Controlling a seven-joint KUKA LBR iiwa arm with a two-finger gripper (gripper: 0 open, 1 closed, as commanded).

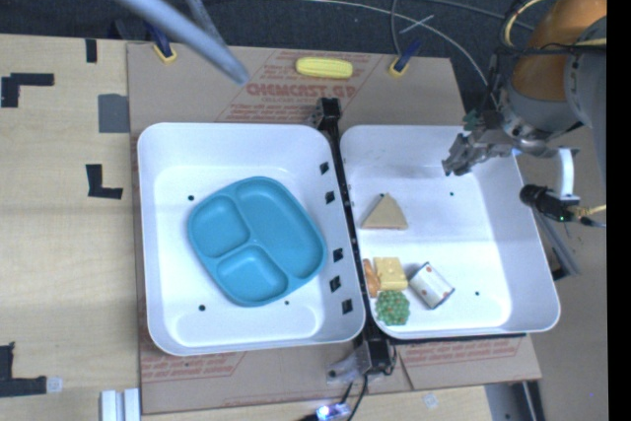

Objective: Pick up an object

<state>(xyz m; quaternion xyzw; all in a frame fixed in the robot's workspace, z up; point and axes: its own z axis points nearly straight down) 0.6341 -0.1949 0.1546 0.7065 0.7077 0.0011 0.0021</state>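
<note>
Broccoli (393,308) lies well below-left of the claw (459,160), whose grip state I cannot tell.

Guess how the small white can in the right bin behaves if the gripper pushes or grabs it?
The small white can lies on its side, so a side push would probably roll it. It looks light for its size, likely skidding on the smooth right bin floor. Its curved wall may slip unless the gripper closes across it.
</note>
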